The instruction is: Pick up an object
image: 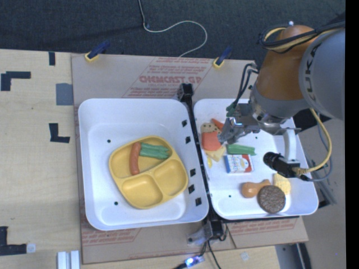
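Observation:
My gripper [230, 131] hangs over the upper left part of the right bin [303, 206]. Just below and left of it lies a red-orange piece [212, 142], with a tan cookie-like piece [208, 129] behind that. A green bar [241, 149] lies right under the gripper's lower edge, and a small white carton with blue and red print [237, 163] sits below the bar. A yellow scrap [214, 156] lies by the bin's left wall. Nothing can be seen held in the gripper.
The right bin's front holds an orange drumstick [254, 188], a brown round patty [271, 198] and a yellow piece [282, 182]. In the left bin [95, 122] a yellow divided plate [143, 192] carries a sausage [134, 157] and a green piece [154, 151].

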Motion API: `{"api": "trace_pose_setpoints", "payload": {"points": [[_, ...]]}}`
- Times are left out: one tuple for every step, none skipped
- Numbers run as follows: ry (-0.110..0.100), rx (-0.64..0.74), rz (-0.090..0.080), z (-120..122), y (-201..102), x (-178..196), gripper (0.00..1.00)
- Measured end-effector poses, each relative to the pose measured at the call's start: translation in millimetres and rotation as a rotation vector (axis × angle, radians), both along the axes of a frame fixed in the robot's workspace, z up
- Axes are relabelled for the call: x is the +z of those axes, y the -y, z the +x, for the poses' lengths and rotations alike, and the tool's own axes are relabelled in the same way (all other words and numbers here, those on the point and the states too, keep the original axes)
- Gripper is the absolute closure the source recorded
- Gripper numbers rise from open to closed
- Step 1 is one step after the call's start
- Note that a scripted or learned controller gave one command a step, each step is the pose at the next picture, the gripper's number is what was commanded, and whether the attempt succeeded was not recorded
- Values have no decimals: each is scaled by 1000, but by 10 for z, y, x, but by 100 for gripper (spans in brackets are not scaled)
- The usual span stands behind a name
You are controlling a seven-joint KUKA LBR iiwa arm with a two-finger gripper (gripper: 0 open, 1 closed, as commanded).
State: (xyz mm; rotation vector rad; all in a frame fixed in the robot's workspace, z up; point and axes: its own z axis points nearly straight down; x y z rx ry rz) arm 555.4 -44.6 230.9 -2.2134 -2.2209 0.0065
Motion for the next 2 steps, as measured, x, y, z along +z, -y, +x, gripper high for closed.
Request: {"api": "trace_pose_setpoints", "payload": {"points": [[-1, -3, -2, -40, 102, -138, 100], [1, -1, -2, 36, 0, -195, 100]]}}
